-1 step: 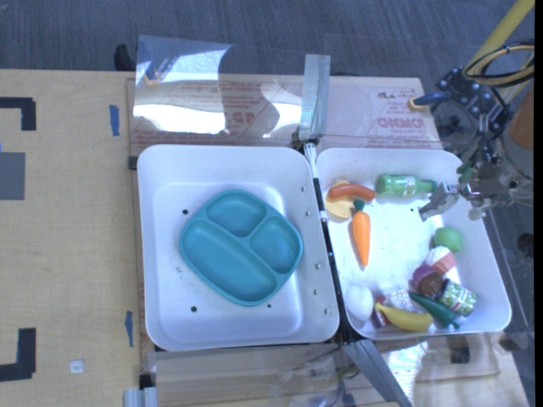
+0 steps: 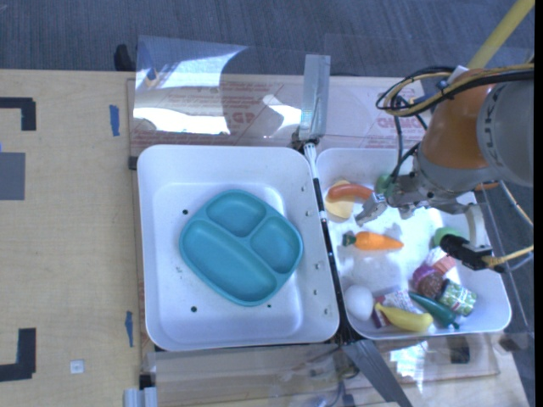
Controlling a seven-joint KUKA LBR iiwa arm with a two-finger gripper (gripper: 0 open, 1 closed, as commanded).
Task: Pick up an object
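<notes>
My gripper (image 2: 374, 208) hangs over the upper left part of the right bin (image 2: 501, 312), at the end of the grey arm with the orange band (image 2: 454, 130). Just left of it lies an orange-red fruit slice (image 2: 348, 192) on a pale yellow piece (image 2: 338, 209). An orange toy carrot (image 2: 378, 242) lies just below the gripper. I see nothing held by it. Lower in the bin are a white egg (image 2: 360, 299), a yellow banana (image 2: 405, 317), a green pepper (image 2: 433, 307) and a green can (image 2: 458, 297).
The left bin (image 2: 161, 185) holds a teal divided plate (image 2: 242, 246). A dark red and purple item (image 2: 429, 276) sits near the can. Clear plastic sheeting (image 2: 212, 100) stands behind the bins. Cables (image 2: 411, 91) loop off the arm at the upper right.
</notes>
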